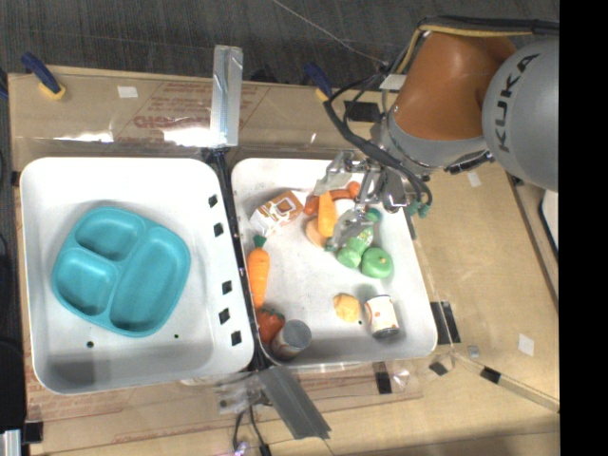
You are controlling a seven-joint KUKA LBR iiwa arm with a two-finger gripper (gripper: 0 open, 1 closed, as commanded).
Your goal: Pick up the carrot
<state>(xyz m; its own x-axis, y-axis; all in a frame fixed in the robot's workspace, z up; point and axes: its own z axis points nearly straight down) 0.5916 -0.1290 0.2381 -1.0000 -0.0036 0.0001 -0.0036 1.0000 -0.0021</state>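
The carrot [257, 274] is orange with a small green top and lies lengthwise against the left wall of the right bin [413, 255]. My gripper [356, 199] hangs over the upper middle of that bin, to the carrot's upper right and well apart from it. Directly beside the gripper lies a shorter orange vegetable [326, 215]. Whether the gripper touches it cannot be made out.
Around the gripper lie an orange-and-white box [278, 209] and two green pieces [377, 262]. Nearer the front are a yellow piece [347, 306], a white can [382, 315], a red item [270, 323] and a grey can [295, 335]. The left bin holds a teal divided plate [121, 269].
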